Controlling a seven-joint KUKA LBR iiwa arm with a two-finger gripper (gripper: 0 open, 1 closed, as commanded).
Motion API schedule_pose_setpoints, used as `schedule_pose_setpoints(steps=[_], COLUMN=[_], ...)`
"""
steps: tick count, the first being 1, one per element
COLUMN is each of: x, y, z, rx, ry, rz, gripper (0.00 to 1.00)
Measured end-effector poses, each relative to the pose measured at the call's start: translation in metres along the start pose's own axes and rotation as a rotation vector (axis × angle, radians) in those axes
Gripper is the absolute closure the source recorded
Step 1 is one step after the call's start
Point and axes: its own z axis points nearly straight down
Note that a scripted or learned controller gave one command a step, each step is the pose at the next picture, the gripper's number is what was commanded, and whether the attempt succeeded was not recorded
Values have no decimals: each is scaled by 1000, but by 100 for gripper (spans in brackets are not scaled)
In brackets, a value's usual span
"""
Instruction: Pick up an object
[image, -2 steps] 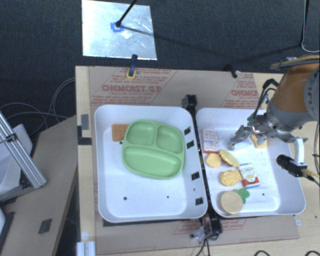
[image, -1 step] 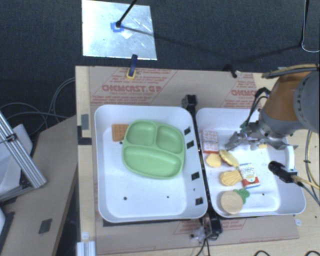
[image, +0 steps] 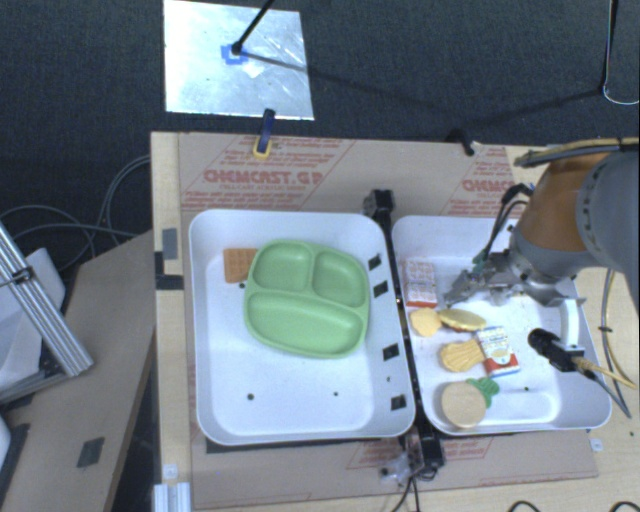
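My gripper (image: 468, 287) hangs low over the upper middle of the right bin (image: 570, 405), coming in from the right. Just left of it lies a red and white packet (image: 420, 280). Directly below it sits a yellow oval food piece (image: 463, 320), with a smaller yellow piece (image: 425, 323) beside that. Further down are a ridged yellow piece (image: 460, 356), a small red and white carton (image: 497, 350), a round tan biscuit (image: 463, 404) and a green item (image: 486, 387). Nothing is visibly held.
The left bin (image: 215, 390) holds a green divided plate (image: 306, 298) with an orange square cracker (image: 237, 264) at its upper left. A black divider (image: 392, 300) runs between the bins. The arm's grey body (image: 590, 225) covers the right bin's upper right.
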Motion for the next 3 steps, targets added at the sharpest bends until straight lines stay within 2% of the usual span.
schedule_pose_setpoints(steps=[1,2,3], x=[0,6,-2], y=[1,1,3], z=[-12,-75,-137], rx=[-4,-5,-8], ry=[0,-1,-2], rz=[0,-4,-3], gripper=[100,100,100])
